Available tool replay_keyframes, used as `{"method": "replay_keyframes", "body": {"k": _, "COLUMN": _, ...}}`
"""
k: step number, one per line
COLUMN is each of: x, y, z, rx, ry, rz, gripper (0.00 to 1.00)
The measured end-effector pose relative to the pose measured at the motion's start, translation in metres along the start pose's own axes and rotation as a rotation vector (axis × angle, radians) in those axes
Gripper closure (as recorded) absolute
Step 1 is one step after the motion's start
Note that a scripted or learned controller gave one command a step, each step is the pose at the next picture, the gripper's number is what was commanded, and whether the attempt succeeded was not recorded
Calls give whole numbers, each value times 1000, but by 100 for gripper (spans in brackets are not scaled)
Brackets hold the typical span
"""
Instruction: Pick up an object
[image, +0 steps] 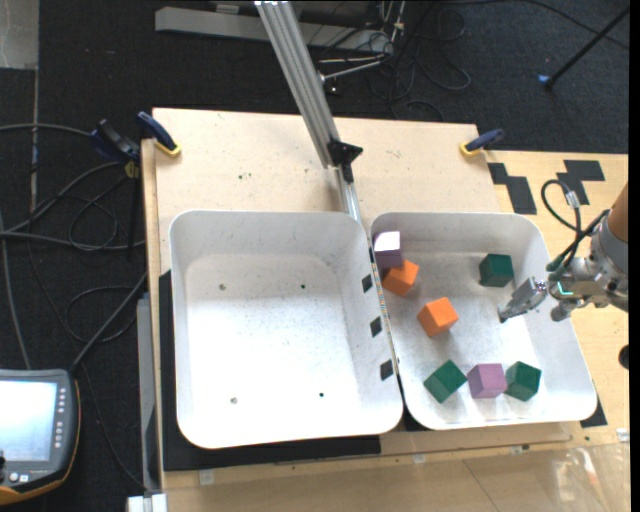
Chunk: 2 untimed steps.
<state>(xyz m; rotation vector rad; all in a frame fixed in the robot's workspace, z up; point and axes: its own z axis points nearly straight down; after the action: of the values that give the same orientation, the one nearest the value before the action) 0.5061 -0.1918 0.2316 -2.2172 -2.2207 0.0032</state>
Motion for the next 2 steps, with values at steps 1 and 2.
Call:
{"method": "replay_keyframes", "body": {"k": 1, "x": 0, "y": 1, "z": -2, "rx": -4, "ry": -1, "rz": 1, "gripper": 0}}
{"method": "replay_keyframes", "body": {"k": 2, "x": -4, "y": -3, "z": 43, "rx": 0, "ry": 0, "rz": 3, "gripper": 0}}
